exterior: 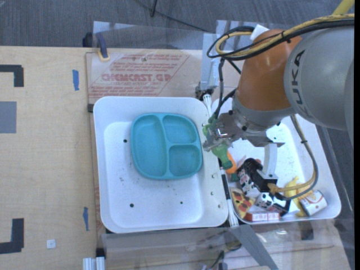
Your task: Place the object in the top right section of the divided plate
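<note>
We note a pale wooden bench with black and blue tape marks; grey carpet behind, crossed by a black cable.

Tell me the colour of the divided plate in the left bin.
The three-section divided plate is teal, a blue-green; the camera view shows it plainly against the shallow white bin.

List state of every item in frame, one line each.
divided plate: flat in the left bin, all three sections bare.
left bin: holds the plate.
right bin: holds a heap of small toys.
toys: piled at the bin's near end.
orange and green object: at the right bin's left edge, just under the claw.
claw: over the divider between the bins; grip unclear.
</note>
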`<state>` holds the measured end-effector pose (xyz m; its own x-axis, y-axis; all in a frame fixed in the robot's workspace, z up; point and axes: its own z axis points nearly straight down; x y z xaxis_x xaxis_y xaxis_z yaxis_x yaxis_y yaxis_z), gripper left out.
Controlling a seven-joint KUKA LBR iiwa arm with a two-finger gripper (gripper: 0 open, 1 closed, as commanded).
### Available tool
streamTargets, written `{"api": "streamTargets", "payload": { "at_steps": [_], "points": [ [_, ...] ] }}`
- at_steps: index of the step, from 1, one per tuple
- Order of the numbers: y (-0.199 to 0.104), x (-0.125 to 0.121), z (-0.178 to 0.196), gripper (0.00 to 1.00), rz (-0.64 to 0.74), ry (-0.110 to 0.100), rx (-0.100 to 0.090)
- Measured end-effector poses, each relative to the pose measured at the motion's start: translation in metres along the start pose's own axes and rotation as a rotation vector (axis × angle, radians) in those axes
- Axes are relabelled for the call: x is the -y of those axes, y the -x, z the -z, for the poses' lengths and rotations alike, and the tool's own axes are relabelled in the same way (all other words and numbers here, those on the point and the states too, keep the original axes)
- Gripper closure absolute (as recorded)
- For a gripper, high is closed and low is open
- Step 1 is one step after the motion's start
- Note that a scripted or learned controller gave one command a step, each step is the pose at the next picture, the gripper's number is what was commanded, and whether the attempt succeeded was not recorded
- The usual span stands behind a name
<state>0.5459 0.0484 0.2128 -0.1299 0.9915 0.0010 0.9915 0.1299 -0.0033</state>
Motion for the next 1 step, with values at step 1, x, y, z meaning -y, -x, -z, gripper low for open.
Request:
{"api": "streamTargets", "payload": {
  "at_steps": [1],
  "points": [
    [0.0007,0.0,0.0,0.0,-0.001,0.0,0.0]
  ]
}}
